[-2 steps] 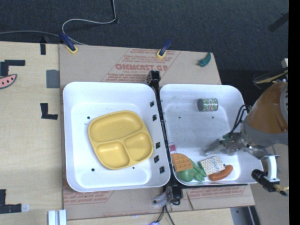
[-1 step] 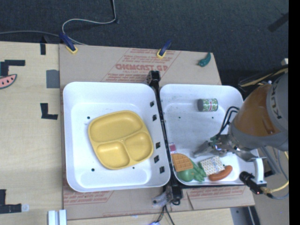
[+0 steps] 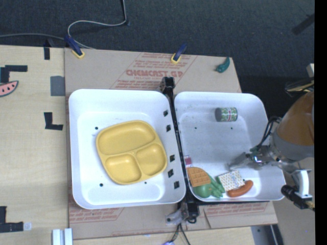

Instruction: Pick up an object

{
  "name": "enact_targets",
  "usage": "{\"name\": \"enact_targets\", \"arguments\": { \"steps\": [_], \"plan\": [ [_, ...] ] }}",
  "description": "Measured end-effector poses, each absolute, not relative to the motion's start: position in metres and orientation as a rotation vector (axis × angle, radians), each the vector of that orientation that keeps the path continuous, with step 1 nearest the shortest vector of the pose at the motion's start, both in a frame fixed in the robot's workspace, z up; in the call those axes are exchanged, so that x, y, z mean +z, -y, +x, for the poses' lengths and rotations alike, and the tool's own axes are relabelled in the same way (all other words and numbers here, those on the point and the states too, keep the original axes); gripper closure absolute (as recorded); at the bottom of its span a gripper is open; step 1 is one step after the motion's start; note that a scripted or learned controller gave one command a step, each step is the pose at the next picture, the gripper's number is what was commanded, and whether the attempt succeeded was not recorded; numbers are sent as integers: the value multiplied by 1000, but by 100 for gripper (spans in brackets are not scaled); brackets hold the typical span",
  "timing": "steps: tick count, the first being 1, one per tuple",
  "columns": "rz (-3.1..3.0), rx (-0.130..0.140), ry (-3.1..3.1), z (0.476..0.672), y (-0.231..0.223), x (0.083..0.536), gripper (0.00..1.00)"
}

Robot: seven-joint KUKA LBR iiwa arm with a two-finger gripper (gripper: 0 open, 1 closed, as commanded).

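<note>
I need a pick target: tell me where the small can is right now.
The small can lies on its side in the right bin, near its far wall, apart from the toy food cluster at the near edge and up-left of the gripper.

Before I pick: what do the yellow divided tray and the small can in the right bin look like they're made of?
The yellow divided tray looks like moulded plastic: uniform colour, rounded compartment walls, soft matte sheen. The small can, lying on its side, looks like metal with a printed label, judging by its grey end and green-banded wrap; it could equally be a plastic toy, as the view is too coarse to tell.
</note>
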State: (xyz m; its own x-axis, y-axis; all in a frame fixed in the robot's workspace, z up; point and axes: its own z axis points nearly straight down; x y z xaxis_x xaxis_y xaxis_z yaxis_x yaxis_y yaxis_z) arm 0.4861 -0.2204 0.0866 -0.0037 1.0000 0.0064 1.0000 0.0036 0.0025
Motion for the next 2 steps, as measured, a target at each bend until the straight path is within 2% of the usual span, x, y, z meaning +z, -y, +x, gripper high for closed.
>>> {"name": "enact_targets", "arguments": {
  "steps": [1, 2],
  "plan": [
    [-2228, -2, 2227, 485, 198, 87, 0],
    [-2228, -2, 2227, 486, 198, 96, 100]
  ]
}}
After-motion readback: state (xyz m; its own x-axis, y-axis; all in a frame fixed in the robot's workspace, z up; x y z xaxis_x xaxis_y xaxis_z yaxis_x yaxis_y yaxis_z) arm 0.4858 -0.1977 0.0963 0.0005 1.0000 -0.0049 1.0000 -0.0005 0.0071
